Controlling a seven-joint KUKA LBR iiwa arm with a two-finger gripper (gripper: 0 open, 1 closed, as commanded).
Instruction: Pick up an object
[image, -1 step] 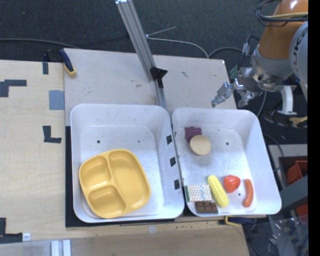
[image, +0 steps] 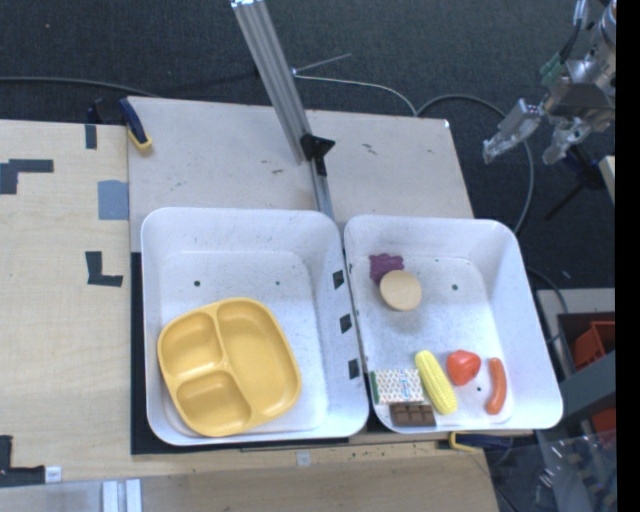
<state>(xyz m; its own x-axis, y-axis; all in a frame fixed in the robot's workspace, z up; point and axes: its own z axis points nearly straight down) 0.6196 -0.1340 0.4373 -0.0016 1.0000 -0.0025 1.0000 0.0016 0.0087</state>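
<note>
My gripper (image: 532, 136) hangs at the upper right, high above the bench and beyond the far rim of the right bin (image: 520, 262). Its two fingers are spread apart with nothing between them. In the right bin lie a purple piece (image: 384, 265), a tan round cookie (image: 401, 291), a yellow corn cob (image: 435, 381), a red tomato (image: 462, 366), an orange-red sausage (image: 495, 386), a patterned white-green block (image: 398, 384) and a brown chocolate bar (image: 411, 413).
The left bin (image: 170, 240) holds a yellow divided plate (image: 228, 365). A slanted metal pole (image: 280, 75) rises from behind the bins. Cables lie across the dark floor at the back. A blue-yellow clamp (image: 136, 124) sits on the bench's far left.
</note>
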